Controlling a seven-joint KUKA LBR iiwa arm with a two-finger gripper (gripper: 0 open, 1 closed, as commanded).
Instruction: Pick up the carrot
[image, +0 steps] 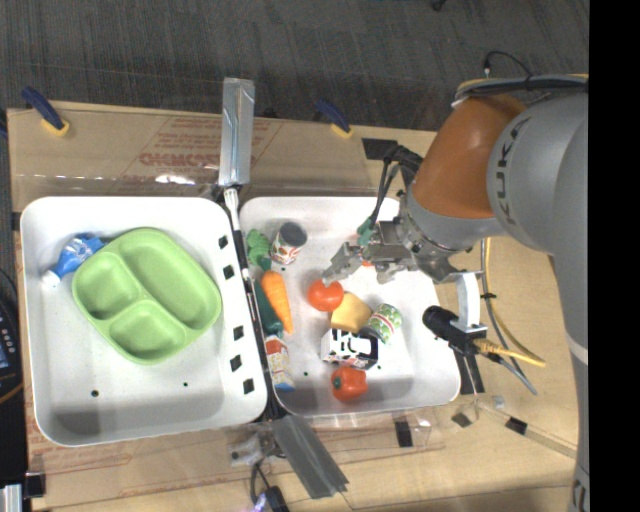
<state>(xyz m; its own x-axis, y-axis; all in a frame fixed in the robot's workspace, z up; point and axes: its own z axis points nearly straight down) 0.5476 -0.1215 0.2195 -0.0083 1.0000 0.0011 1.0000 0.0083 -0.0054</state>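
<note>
The orange carrot lies in the right bin by its left wall, with its green top pointing to the back. My gripper hangs over the middle of that bin, to the right of the carrot and apart from it. Its fingers are spread open, and nothing is between them. A red tomato sits just below the left fingertip, between the gripper and the carrot.
Around the carrot are a green item, a small can, a yellow piece, a green-labelled can, a black-and-white pack, a second red fruit and a red-white item. The left bin holds a green divided plate and a blue item.
</note>
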